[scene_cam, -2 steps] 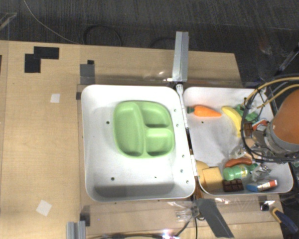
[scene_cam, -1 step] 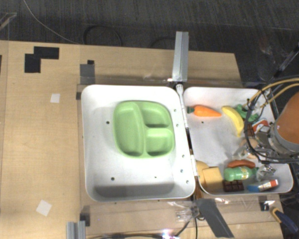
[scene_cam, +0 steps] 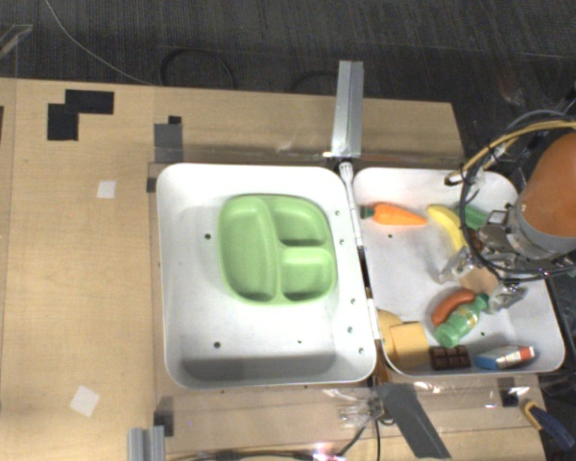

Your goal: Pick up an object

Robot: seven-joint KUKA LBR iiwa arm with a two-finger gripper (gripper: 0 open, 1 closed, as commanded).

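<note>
My gripper (scene_cam: 481, 281) hangs low over the right bin (scene_cam: 403, 257), under the orange wrist band at the right edge. Its two grey fingers (scene_cam: 454, 266) stand apart, open, with a small tan item (scene_cam: 478, 281) on the bin floor between them. Just below lie a red-orange sausage (scene_cam: 452, 304) and a green bottle (scene_cam: 460, 324). A yellow banana (scene_cam: 447, 225) and an orange carrot (scene_cam: 399, 215) lie toward the bin's back. Whether the fingers touch the tan item is unclear.
The left bin (scene_cam: 187, 257) holds a green divided plate (scene_cam: 274, 248). Along the right bin's front lie a yellow block (scene_cam: 407, 338), a brown chocolate piece (scene_cam: 450, 358) and a white tube with an orange cap (scene_cam: 505, 357). Cables loop above the wrist.
</note>
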